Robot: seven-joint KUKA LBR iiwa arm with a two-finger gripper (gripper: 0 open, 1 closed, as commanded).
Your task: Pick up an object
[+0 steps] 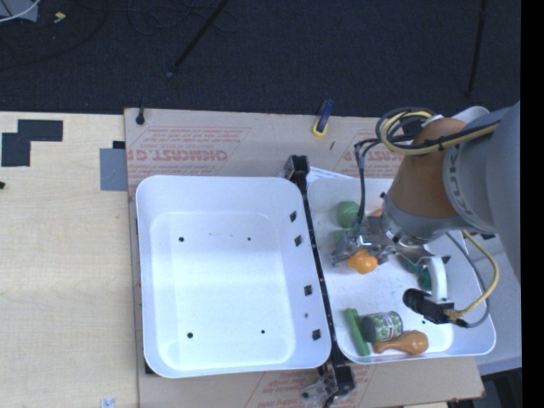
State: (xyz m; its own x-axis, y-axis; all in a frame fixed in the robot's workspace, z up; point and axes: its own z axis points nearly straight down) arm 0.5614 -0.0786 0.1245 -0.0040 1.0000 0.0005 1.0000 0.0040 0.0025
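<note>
My gripper (352,251) is low in the right bin (476,334), near its left wall, with the grey arm reaching in from the right. An orange ball (364,263) lies right against the gripper's lower side; the arm hides the contact between them. A green ball (347,213) rests just above the gripper, toward the back of the bin. At the bin's front lie a green can (380,325) on its side, a green stick (355,331) to its left and a tan gourd-shaped toy (405,343) below it.
The left bin (153,228) stands beside the right one, with a black divider strip (310,262) between them. A white and teal piece (434,274) lies under the arm at the right. A blue and yellow clamp (322,119) sits on the board behind the bins.
</note>
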